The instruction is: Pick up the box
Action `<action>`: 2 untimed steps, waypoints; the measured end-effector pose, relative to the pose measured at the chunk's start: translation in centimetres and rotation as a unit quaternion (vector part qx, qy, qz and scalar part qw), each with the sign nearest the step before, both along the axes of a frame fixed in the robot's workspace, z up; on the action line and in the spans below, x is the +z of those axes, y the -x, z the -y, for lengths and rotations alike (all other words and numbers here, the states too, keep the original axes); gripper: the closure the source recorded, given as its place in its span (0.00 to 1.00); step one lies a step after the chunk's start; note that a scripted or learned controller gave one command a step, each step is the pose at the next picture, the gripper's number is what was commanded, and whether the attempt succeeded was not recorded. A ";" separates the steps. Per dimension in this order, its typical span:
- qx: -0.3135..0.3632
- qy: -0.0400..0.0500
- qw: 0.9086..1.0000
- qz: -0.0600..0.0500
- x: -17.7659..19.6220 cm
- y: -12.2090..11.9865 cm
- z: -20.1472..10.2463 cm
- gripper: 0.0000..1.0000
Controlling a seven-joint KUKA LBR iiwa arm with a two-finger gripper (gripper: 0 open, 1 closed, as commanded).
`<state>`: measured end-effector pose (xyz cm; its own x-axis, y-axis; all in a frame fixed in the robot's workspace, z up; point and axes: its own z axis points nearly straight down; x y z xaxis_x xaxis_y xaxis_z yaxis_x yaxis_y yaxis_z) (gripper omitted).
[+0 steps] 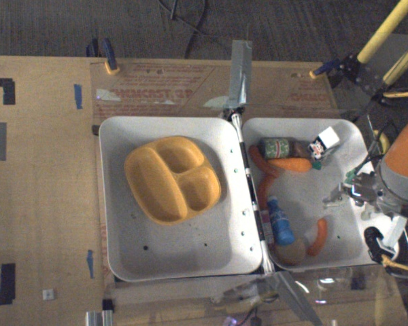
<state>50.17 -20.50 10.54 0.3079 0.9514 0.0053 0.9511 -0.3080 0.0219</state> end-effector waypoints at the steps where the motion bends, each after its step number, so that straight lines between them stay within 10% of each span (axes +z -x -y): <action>1: -0.013 0.004 1.000 0.006 0.0 1.0 -0.3 0.00; 2: 0.034 0.000 0.999 0.007 -0.2 0.7 0.4 0.00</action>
<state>49.51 -20.87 10.30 0.2427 0.9700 0.0100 0.9694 -0.2429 0.0358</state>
